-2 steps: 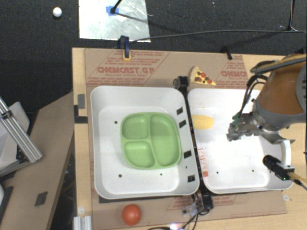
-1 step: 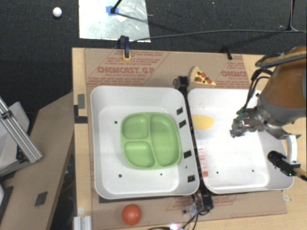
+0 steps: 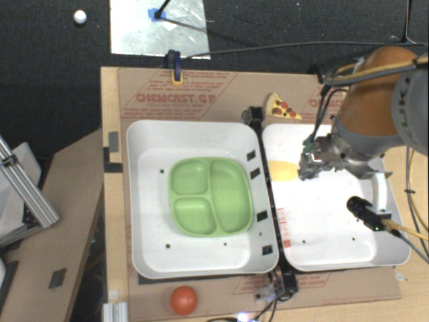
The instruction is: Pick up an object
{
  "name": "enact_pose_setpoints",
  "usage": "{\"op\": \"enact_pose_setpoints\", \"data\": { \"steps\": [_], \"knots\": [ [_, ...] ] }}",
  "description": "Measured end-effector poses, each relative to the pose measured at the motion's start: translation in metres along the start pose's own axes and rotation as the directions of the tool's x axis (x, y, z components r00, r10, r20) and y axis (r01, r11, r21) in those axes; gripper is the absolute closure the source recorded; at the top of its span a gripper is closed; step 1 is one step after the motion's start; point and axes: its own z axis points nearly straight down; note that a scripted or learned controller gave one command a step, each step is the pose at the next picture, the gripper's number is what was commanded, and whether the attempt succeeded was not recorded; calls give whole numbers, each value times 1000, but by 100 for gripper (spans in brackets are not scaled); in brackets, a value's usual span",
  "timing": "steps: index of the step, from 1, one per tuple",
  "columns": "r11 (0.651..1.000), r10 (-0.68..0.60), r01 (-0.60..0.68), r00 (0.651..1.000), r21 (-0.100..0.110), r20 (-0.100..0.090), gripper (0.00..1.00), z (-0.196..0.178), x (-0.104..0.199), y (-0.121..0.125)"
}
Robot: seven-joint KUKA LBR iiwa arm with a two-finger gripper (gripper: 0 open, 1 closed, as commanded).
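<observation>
Two white bins sit side by side on the surface (image 3: 134, 99), and you should read them first, since they set where the arm can work. Your arm (image 3: 375, 99) comes in from the far side of the hand (image 3: 310, 166) and hangs low over the right bin (image 3: 335, 247), which suggests that bin is the picking side. Across the divider from the hand, the left bin (image 3: 144, 193) carries a green divided tray (image 3: 211, 196), lying flat and well apart from the hand.

Just beside the hand, toward the divider, lies a small yellow object (image 3: 281, 172), the likeliest thing to pick. Its long axis runs roughly from the divider toward the hand, so one end points at the hand (whether they touch, I cannot tell). Whether the hand is open or closed cannot be made out from this angle, and nothing is visibly gripped.

Smaller items lie outside both bins: a pizza-slice toy (image 3: 281, 107) beyond the hand on the brown board, and a red ball (image 3: 183, 300) far off past the left bin's near edge.
</observation>
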Motion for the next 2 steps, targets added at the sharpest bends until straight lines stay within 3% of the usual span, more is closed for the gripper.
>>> {"op": "enact_pose_setpoints", "data": {
  "steps": [1,2],
  "knots": [
    [1000,0,0,1000,0,0,100,-10,48,16],
    [1000,1,-1,1000,2,0,100,4,100,31]
  ]
}}
